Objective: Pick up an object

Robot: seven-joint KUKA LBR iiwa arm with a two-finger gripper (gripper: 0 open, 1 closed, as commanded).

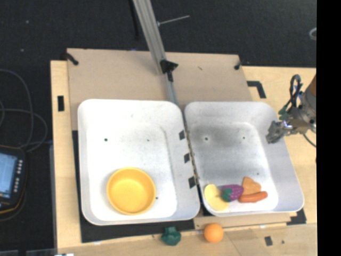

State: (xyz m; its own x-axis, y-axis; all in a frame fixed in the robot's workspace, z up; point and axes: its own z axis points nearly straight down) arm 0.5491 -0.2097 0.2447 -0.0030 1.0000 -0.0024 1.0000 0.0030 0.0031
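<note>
White bins: left bin [96, 116] and right bin [277, 169], side by side on the surface [64, 143].
Left bin: yellow bowl [131, 190], near front edge.
Right bin: toys [234, 192] clumped at front (yellow piece, purple-green one, orange carrot shapes).
Pincer [274, 132]: over right bin's right rim, well apart from toys; fingers' state, cannot tell.
Surface front: orange ball [213, 232], green toy [171, 236], outside bins.

Pale wooden bench [58, 143] on dark carpeted floor [32, 20]. Metal pole [149, 28] slanting across. Cables [21, 116] at left.
</note>
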